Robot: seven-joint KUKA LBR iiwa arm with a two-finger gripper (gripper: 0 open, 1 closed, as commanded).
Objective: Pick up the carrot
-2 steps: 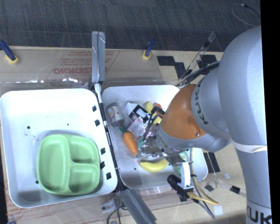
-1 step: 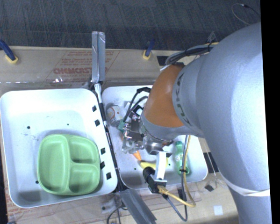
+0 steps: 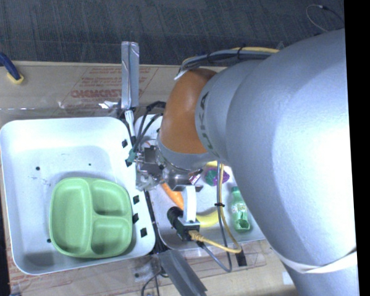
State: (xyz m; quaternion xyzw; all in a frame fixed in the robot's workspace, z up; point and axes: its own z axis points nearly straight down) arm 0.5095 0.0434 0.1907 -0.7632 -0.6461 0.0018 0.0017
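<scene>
Arm (image 3: 283, 139): you are seeing it reaching in from the right, covering most of the right bin (image 3: 257, 233).
Gripper (image 3: 150, 171): it is hanging at the right bin's left edge; you cannot tell its fingers' state.
Carrot (image 3: 172, 193): an orange sliver is lying just below the gripper, beside a banana (image 3: 208, 219).
Left bin (image 3: 24, 146): it is holding a green divided plate (image 3: 89, 217).
Green bottle (image 3: 239, 212): it is lying right of the banana.

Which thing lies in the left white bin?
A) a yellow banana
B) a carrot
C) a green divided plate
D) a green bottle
C: the green divided plate with three compartments lies in the left bin, apart from the arm over the right bin.
</scene>
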